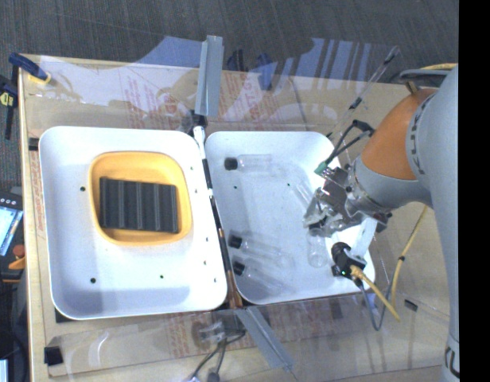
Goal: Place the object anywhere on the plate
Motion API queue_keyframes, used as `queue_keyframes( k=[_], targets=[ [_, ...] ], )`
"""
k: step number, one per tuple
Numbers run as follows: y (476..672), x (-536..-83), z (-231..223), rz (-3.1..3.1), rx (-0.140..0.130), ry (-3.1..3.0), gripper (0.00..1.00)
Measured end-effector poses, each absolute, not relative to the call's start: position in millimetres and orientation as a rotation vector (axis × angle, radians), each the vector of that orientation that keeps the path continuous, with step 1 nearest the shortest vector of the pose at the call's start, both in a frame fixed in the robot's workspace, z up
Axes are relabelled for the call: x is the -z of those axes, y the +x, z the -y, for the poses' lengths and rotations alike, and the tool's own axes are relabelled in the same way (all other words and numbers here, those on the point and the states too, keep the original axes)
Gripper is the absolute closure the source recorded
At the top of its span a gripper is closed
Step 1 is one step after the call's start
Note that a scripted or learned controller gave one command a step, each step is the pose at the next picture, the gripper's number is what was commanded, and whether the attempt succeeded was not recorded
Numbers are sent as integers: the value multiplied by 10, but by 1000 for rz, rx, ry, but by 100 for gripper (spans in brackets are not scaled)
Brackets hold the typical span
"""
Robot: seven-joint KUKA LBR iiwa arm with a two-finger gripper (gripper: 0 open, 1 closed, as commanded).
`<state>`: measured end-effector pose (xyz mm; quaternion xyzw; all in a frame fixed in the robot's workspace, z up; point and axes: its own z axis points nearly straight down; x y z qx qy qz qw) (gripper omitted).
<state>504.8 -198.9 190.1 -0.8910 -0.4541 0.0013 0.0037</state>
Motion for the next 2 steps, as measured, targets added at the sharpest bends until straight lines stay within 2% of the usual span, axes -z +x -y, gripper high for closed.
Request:
queue_keyframes(
  k=[1, 2],
  targets=[
    [4944, -2059, 1449, 1596, -7, -2698, 100],
    [5522, -2274, 1239, 1739, -3, -2612, 100]
  ],
)
